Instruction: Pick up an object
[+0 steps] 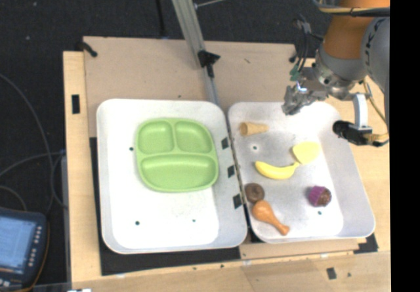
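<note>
While the end effector (293, 102) hangs over the right bin's (351, 208) far edge, grip state unreadable, approach is underway; it must next descend onto the cone (252, 128).

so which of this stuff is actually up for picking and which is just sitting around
For the job: yellow toy banana, pale yellow wedge, tan cone, brown doughnut, orange drumstick, purple lump, gripper.

Lying about: green three-compartment plastic plate, left white bin.

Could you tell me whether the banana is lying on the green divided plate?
No, the banana lies in the right bin, beside a yellow piece, while the green plate sits in the left bin.
</note>
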### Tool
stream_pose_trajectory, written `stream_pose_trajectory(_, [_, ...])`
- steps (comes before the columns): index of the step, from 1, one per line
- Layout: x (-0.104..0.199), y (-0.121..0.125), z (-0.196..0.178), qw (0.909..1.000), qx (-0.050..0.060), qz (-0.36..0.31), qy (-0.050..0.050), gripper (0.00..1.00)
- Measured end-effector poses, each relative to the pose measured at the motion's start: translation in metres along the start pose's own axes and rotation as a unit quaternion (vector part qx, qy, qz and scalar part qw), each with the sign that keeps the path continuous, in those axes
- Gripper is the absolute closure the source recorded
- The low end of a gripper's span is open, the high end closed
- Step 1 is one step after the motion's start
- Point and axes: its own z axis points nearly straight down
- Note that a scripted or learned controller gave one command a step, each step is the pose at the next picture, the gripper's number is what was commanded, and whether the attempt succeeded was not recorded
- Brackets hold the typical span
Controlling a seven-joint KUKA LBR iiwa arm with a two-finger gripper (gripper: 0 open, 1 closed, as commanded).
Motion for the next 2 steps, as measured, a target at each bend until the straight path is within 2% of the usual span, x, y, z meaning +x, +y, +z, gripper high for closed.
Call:
stream_pose_trajectory(1, [-0.002,0.001,-0.036,1.0,0.0,-0.001,0.0,1.0])
stream_pose_trajectory(2, [0.042,-0.022,-0.043,1.0,0.003,-0.003,0.001,1.0])
